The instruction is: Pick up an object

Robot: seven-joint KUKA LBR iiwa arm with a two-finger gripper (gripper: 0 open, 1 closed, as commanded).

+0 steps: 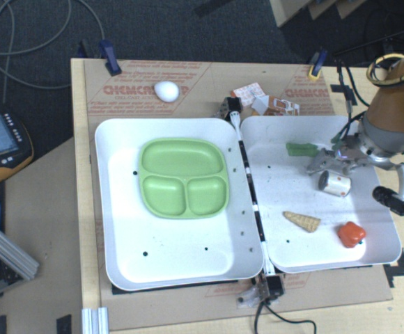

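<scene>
The camera view is looking down on the worktop (188, 75), which is carrying two white bins side by side. The left bin (118, 207) is holding a green divided plate (184, 177). The right bin (379, 256) is holding four loose items: a green object (301, 148) near the back, a small silver-and-white cylinder (334, 184) lying on its side, a tan cone (303, 220), and a red-orange object (351, 234) near the front.

The arm (393, 110) is reaching in from the right, and the end effector (329, 162) is sitting low over the right bin, between the green object and the cylinder and just beside both. Whether it is spread or pressed together cannot be told at this resolution, and nothing is visibly between its tips.

The step in hand appears to be the approach to a grasp. To do it well, the end effector should be centring on one item, most likely the cylinder, straddling its short axis so it is not rolling away, and closing only once both sides are bracketed.
</scene>
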